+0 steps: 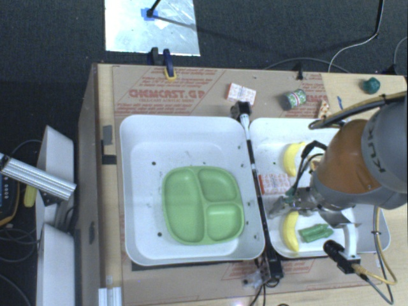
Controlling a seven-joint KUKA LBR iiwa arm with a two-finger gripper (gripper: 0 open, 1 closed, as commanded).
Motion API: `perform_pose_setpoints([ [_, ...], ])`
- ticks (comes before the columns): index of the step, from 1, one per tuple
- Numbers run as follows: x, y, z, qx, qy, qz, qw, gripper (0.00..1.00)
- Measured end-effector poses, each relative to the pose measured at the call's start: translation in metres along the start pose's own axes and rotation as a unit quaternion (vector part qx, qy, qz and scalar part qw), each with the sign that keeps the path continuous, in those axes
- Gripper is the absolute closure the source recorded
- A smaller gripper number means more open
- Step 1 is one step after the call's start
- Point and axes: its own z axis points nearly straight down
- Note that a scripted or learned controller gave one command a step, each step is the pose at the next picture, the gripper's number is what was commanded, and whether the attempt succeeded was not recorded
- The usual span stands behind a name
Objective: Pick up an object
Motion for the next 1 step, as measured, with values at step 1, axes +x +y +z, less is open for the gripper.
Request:
perform_pose_setpoints([
  [1, -0.0017, -0.0001, -0.0001, 0.0, 0.0, 0.001, 1.0, 0.0],
])
